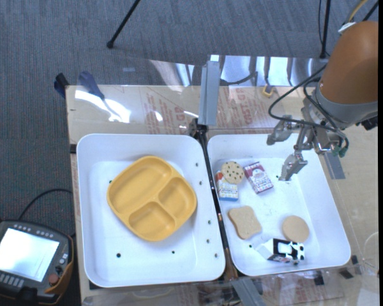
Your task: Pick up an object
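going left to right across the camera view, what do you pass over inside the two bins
yellow divided plate → cookie packet → toast slice → red and white box → round brown disc, with the gripper above that same stretch.

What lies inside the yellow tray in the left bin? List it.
The yellow tray shows three bare compartments holding no items. Whatever lies beneath it on the left bin floor is covered and cannot be seen.

Grey carpet behind my surface

Ribbed grey carpet point(179, 18) fills the upper frame, crossed by thin black stand legs point(127, 19). A handheld control screen point(29, 260) glows at lower left; glare streaks the brown surface point(134, 110).
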{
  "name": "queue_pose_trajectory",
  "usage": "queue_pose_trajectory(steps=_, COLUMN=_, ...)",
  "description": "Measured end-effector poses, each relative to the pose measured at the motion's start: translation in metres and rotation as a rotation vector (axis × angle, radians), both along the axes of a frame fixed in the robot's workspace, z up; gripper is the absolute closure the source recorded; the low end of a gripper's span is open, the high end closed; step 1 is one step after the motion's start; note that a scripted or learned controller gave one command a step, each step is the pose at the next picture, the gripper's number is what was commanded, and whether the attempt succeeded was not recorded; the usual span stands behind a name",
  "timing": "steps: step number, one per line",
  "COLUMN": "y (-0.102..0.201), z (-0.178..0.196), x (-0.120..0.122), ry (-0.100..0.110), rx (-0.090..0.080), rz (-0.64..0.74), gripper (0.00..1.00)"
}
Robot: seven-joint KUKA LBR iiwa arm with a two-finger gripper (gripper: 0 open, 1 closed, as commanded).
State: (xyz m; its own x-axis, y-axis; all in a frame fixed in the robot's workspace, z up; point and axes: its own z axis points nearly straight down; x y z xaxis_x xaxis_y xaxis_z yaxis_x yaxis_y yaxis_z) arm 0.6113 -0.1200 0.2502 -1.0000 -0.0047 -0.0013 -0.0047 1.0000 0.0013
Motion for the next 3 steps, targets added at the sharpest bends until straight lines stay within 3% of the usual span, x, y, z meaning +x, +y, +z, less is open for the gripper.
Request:
queue_pose_trajectory(steps=1, y=0.015, z=-0.164, x=0.026, ry=0.002, rx=0.0, rz=-0.159, gripper=0.0)
queue_pose_trajectory(steps=2, y=0.017, z=-0.15, x=0.028, ry=-0.006, rx=0.0, rz=-0.153, gripper=1.0)
queue_pose_trajectory(steps=3, y=0.062, z=-0.06, x=-0.033, ry=-0.003, rx=0.0, rz=-0.507, gripper=1.0)
